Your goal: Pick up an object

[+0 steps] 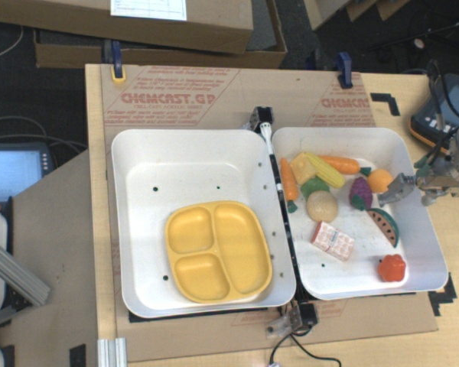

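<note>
Gripper at right of frame over the right bin, its jaws' state impossible to tell, just beside a watermelon slice, purple grapes and orange; yellow divided plate in the left bin.

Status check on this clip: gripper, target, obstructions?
Gripper low over right bin's right edge, holding nothing seen. Toy food untouched; watermelon slice and orange nearest. Yellow tray in left bin. No obstruction.
</note>
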`<state>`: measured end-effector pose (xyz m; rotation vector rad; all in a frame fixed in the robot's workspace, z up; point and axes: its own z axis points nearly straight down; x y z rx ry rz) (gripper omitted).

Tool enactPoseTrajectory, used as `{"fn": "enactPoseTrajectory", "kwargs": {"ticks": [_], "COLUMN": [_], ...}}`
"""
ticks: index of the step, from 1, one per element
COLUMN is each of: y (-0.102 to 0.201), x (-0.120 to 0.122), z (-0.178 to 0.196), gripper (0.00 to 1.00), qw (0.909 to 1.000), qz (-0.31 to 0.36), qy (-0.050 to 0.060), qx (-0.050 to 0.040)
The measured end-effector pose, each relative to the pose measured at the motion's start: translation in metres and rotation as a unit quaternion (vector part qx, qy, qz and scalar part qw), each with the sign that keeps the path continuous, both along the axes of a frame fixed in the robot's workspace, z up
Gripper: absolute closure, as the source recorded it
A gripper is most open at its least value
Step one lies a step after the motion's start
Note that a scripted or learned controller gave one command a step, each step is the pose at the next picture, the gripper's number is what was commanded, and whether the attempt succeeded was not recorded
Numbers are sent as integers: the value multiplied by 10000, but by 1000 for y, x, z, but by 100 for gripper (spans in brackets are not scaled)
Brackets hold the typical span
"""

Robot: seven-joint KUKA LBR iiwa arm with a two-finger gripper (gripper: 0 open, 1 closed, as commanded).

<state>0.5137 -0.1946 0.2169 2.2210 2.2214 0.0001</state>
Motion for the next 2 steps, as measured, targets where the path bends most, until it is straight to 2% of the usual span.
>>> {"fn": "enactPoseTrajectory", "kwargs": {"ticks": [1, 2], "y": [1, 0], "x": [61, 60], "z": [-139, -122], "gripper": [0, 100], "qw": [10000, 10000], "qz": [22, 7], "qy": [10, -11], "qx": [8, -3]}}
